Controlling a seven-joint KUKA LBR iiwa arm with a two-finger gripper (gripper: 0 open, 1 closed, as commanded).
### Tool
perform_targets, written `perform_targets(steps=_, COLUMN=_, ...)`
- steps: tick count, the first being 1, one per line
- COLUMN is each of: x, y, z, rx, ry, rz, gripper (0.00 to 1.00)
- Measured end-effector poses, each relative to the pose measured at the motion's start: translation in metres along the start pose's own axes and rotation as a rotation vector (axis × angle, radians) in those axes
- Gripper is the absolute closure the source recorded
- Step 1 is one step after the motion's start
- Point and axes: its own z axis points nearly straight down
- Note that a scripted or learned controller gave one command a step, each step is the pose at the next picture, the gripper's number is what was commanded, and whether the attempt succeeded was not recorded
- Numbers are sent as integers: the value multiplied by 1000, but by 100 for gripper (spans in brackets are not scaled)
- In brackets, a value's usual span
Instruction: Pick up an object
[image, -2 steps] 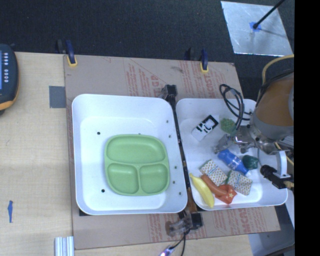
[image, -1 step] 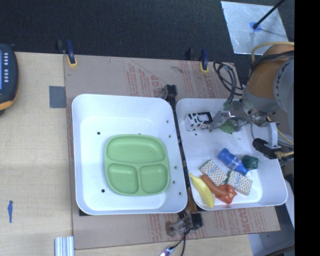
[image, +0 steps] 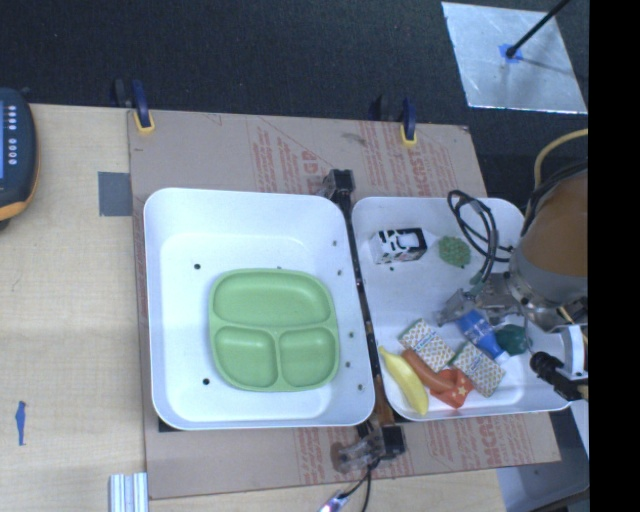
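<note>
Counter (image: 70, 300): carries two white bins side by side.
Left bin (image: 170, 300): holds a green divided plate (image: 272, 328).
Right bin (image: 400, 290): holds a banana (image: 404, 380), a red pepper (image: 440, 380) and a blue object (image: 478, 332).
Claw (image: 478, 300): low in the right bin, just above the blue object; its opening and any hold cannot be told.

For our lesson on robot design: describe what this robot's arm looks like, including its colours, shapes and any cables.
The arm enters from the right as a bulky, rounded body, orange-brown on top and grey below. A black cable loops beside it over the right bin. Its wrist carries grey metal parts, and the gripper there is too cluttered to make out clearly.
</note>
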Motion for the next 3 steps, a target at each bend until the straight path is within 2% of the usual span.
perform_targets(steps=1, x=-1, y=0, z=-11, rx=0, ry=-1, rz=-4, gripper=100)
perform_targets(steps=2, x=36, y=12, z=-57, rx=-2, ry=0, rz=-3, gripper=100)
perform_targets(steps=3, x=130, y=70, z=-101, rx=-3, ry=2, rz=-2, gripper=100)
